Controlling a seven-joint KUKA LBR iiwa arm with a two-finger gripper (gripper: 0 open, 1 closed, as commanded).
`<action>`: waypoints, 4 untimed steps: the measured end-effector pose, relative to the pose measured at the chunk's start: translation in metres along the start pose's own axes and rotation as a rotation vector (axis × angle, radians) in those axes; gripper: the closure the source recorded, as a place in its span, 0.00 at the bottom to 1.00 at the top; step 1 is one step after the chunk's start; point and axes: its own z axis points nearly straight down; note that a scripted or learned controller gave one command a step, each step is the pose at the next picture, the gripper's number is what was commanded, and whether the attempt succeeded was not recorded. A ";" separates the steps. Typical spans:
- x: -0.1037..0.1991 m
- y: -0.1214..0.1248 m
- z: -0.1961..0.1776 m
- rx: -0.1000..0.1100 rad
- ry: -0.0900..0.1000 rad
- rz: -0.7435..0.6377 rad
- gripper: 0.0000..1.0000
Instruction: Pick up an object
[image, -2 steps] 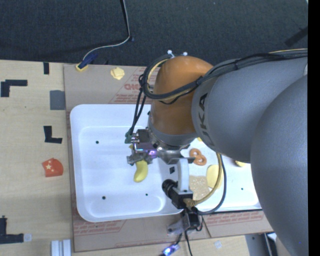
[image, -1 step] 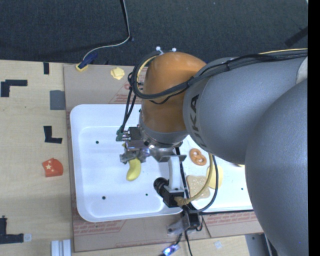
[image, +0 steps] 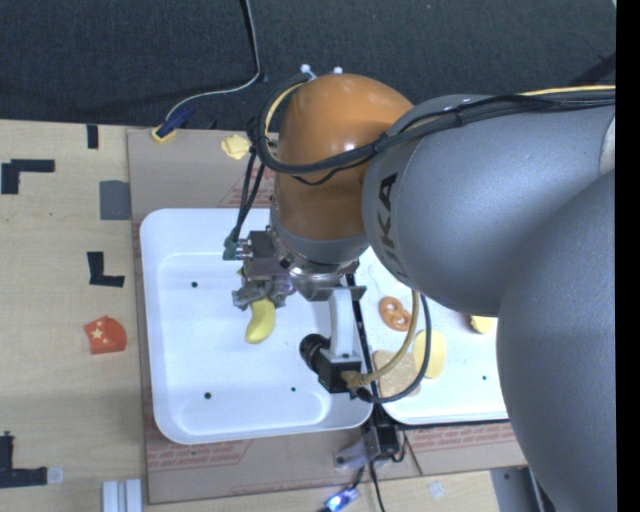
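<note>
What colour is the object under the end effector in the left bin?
Yellow; the banana-shaped object shows best in the camera view.

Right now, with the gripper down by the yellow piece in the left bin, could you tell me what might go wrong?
The yellow banana-shaped piece sits at the gripper tips, possibly only pinched at one end, so it could slip on lifting. The arm's bulk hangs over the right bin, hiding the pretzel area from the camera.
</note>
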 end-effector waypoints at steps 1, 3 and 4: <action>-0.006 -0.013 -0.038 -0.001 0.001 0.000 1.00; -0.035 0.068 0.014 -0.005 -0.002 0.002 1.00; -0.012 0.031 0.025 0.003 -0.002 0.001 1.00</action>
